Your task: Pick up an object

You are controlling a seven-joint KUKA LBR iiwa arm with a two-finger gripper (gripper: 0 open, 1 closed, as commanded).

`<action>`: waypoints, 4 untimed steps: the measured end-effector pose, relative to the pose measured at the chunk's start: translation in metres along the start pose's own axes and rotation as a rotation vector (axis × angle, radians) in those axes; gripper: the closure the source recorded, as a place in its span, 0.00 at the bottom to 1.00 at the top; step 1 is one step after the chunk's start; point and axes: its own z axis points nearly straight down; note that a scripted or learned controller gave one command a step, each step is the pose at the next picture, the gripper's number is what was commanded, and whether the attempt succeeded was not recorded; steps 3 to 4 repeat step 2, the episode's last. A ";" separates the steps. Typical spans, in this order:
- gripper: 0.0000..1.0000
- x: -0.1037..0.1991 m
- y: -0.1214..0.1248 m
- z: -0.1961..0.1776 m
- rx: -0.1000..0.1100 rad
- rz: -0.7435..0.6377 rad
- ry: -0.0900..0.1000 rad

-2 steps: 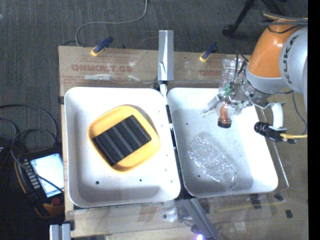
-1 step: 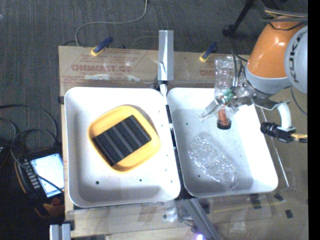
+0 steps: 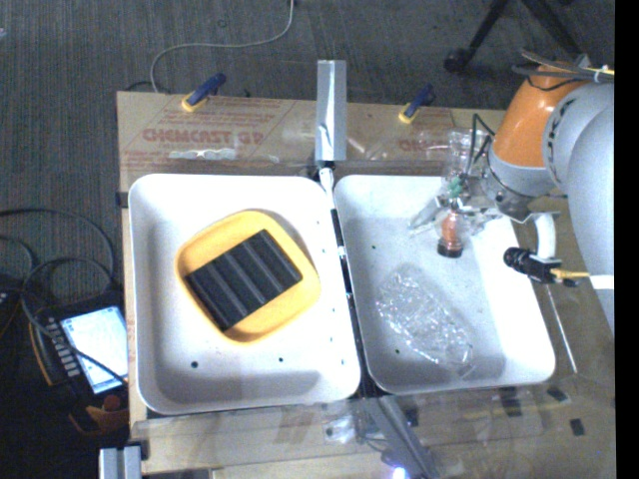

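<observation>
A yellow pad with a black ribbed top (image 3: 248, 275) lies tilted in the middle of the left bin (image 3: 160, 367). A crumpled clear plastic piece (image 3: 424, 317) lies flat in the lower middle of the right bin (image 3: 519, 357). My gripper (image 3: 452, 218) hangs over the upper part of the right bin, above and slightly right of the plastic. A small brown, dark-tipped thing (image 3: 451, 238) sits right at its tip; whether it is held or part of the tool is unclear.
The grey arm with its orange band (image 3: 529, 128) comes in over the right bin's upper right corner. A black fitting with a cable (image 3: 529, 261) juts over the right rim. A metal post (image 3: 330, 108) stands behind the divide between the bins.
</observation>
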 end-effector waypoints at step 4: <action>1.00 0.038 0.022 -0.083 -0.001 -0.141 -0.003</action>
